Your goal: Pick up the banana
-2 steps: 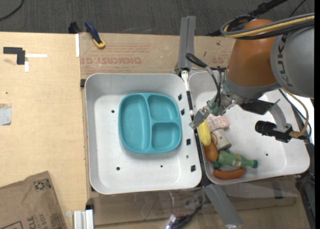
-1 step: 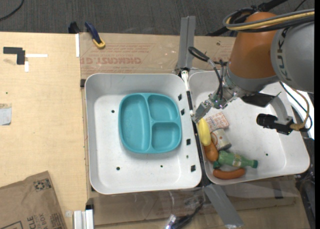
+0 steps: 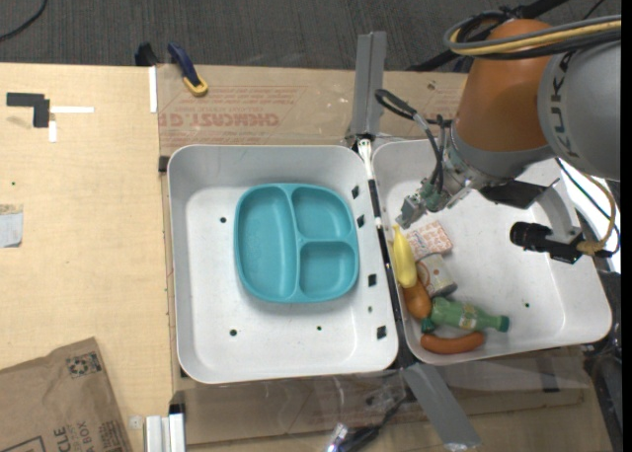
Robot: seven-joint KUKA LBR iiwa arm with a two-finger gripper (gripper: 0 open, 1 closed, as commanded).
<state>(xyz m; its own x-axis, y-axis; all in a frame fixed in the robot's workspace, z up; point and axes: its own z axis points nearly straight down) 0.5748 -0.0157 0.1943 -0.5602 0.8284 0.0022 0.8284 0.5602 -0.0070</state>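
The yellow banana lies along the left wall of the right bin, its length running toward the front. My gripper hangs just above and behind the banana's far end, near the divider between the bins. Nothing shows between its fingers. The grey arm with its orange band fills the bin's back right.
Beside the banana lie a pink-and-white packet, an orange fruit, a green bottle and a red-orange sausage shape. A teal divided plate sits in the left bin. A black clamp reaches over the right bin.
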